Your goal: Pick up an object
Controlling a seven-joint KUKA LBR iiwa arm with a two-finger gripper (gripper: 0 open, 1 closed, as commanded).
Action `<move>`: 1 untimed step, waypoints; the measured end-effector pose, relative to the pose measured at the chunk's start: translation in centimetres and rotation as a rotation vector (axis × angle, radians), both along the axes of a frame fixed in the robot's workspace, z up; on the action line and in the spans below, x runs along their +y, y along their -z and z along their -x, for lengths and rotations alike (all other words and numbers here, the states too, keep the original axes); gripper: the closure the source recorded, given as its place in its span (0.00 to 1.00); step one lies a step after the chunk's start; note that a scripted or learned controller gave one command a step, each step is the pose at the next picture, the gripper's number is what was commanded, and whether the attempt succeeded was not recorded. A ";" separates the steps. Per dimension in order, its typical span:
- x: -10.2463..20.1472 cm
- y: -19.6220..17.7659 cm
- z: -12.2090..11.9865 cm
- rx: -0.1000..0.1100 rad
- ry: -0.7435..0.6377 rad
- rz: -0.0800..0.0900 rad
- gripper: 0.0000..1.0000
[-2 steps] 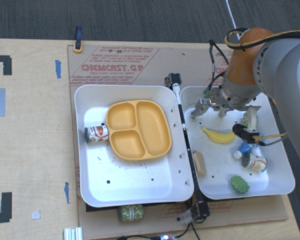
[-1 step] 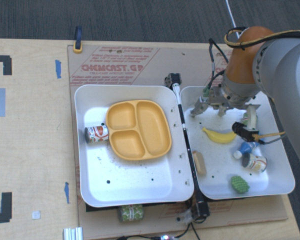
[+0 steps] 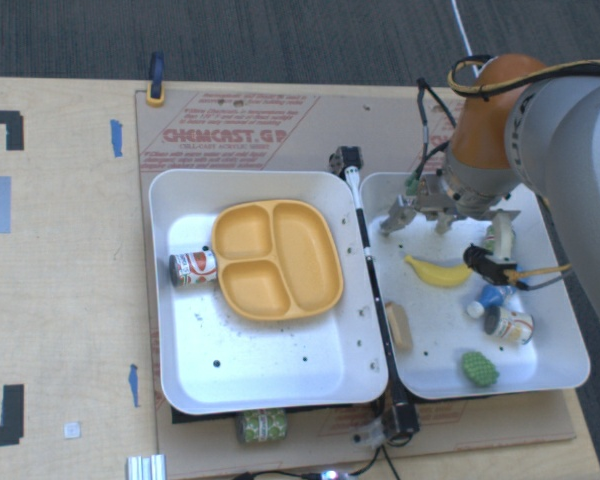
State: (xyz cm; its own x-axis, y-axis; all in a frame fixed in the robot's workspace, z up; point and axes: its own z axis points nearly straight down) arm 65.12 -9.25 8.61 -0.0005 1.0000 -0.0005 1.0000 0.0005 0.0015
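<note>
**Arm over the right bin, fingers hard to read**

The left bin [image 3: 180, 368] is smooth white plastic with rounded corners. It holds a glossy yellow-orange divided plate [image 3: 277, 258] with three compartments, and a small red-and-white can [image 3: 193, 267] lying on its side, touching the plate's left edge.

The right bin [image 3: 550, 368] holds a curved yellow banana [image 3: 438, 271], a bumpy green oval object [image 3: 480, 368], a flat tan block [image 3: 397, 326] by the left wall, and a small cluster of blue and white items [image 3: 502, 313] whose shapes are hard to make out.

The grey arm with its orange band [image 3: 492, 118] covers the bin's upper right. The end effector [image 3: 420, 213] sits above the banana, near the bin's far wall; whether it is released or clenched cannot be told, and nothing is seen in its grip.

A greenish can [image 3: 263, 426] lies on the counter [image 3: 60, 298], just below the left bin, partly under its rim.
</note>
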 end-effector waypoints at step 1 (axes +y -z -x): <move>-0.2 -0.1 4.0 -0.001 0.000 0.000 0.00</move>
State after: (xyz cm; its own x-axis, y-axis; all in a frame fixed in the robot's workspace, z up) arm 61.09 -9.45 8.66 0.0000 1.0000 -0.0005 1.0000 0.0000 0.0025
